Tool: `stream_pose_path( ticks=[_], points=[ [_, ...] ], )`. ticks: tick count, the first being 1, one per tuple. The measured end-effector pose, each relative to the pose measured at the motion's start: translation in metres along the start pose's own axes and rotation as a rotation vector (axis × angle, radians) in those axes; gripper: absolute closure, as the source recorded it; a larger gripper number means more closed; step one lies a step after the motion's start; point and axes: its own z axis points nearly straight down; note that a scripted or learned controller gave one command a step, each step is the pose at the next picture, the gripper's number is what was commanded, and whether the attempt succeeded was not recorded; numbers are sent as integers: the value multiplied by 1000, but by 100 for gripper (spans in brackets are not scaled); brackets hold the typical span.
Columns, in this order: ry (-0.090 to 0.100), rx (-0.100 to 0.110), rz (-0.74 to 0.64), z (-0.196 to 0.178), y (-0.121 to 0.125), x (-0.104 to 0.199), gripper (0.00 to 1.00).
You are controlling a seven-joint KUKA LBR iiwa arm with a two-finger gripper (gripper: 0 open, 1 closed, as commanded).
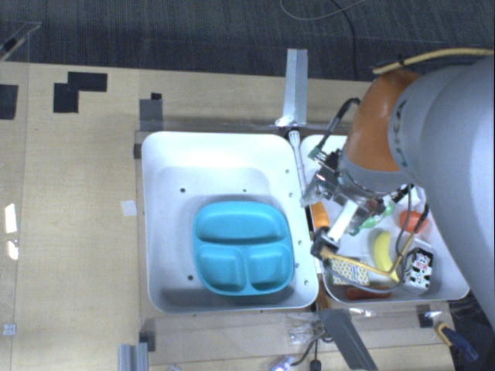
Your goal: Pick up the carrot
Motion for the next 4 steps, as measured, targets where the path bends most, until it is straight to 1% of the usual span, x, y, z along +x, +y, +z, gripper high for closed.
stream_pose_path(
  ticks=[1,2,3,4],
  points=[
    [2,-1,-6,-11,1,1,100],
    [0,-1,453,-13,84,-55,100],
    [0,1,610,13,53,-145,100],
    [11,-9,709,94,86,-90,100]
  ],
)
